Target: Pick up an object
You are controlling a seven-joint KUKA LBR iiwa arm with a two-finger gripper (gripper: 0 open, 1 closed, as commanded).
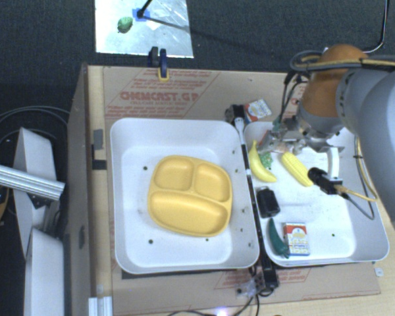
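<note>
The hand [284, 141] hovers at the far end of the right bin [365, 242], just above a banana [260, 166] and a yellow piece [295, 168]. Whether it is open or holds anything cannot be told. The banana lies against the bin's wall, so a descent may strike that wall, or land between the two and push both aside.
</note>
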